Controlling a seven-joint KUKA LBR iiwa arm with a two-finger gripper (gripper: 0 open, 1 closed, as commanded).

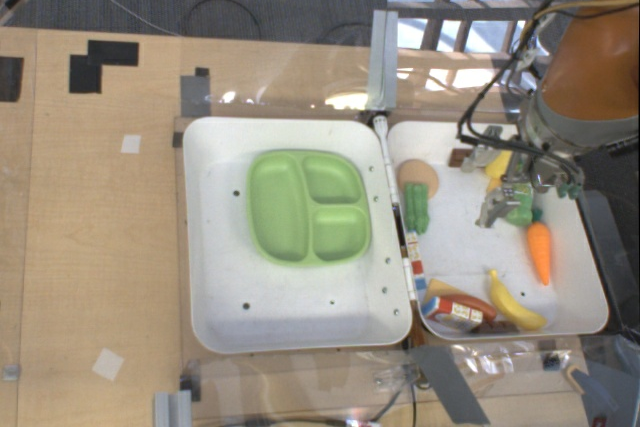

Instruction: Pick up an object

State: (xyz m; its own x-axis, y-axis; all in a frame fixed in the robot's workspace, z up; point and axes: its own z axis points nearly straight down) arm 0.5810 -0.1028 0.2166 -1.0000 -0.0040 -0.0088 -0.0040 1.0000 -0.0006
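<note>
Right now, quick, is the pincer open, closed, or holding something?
Pincer: low over the right bin, beside a green object and the carrot; open or closed cannot be told, and no grasp is visible.

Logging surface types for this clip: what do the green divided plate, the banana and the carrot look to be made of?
The green divided plate looks like matte moulded plastic: one even colour, rounded compartment walls, no glare. The banana and the carrot look like smooth plastic toy food, judging by their flat, uniform colours and simplified shapes, though real produce cannot be ruled out at this resolution.
</note>
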